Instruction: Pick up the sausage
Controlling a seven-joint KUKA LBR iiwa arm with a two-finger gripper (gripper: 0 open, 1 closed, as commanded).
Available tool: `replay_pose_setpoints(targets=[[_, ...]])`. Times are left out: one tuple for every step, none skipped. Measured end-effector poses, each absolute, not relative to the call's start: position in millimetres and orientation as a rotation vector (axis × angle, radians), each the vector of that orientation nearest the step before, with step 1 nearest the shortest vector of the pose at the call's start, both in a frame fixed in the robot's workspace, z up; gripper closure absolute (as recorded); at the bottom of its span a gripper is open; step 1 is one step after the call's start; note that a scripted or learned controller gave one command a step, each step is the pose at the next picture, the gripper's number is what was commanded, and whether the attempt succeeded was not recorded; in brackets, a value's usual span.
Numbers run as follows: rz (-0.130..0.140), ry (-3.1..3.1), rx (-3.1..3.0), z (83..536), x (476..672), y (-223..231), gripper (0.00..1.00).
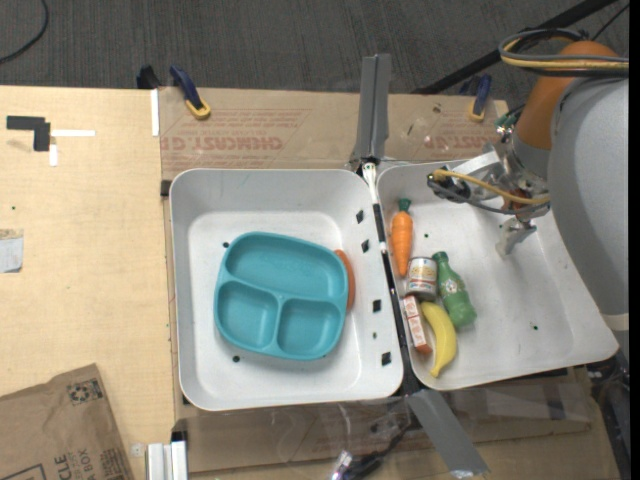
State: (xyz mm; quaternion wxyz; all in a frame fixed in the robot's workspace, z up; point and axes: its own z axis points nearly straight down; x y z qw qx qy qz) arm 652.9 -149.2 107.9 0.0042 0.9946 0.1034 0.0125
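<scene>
The left bin holds a teal divided plate with three compartments, sitting near its middle. A thin orange sliver peeks out along the plate's right edge; what it belongs to is hidden under the plate.

The right bin has its things lined up against its left wall, beside the divider between the bins. Taking the banana as the mark: the sausage, reddish-brown with a pale label, lies touching the banana's left side, pressed to the bin wall. A green bottle lies just above and right of the banana, and a small can sits just above it, touching the bottle. A carrot lies farther above, green top pointing away.

The gripper hangs over the bin's upper right part, well apart from the banana and sausage. Cables and the wrist crowd it, so whether the claw is wide or narrow cannot be told. The grey arm is cut off at the right.
</scene>
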Motion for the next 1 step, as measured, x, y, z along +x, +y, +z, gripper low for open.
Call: replay_pose_setpoints(targets=[[0.017,0.498,3.093,109.5,654.8,-140.4,0.0]])
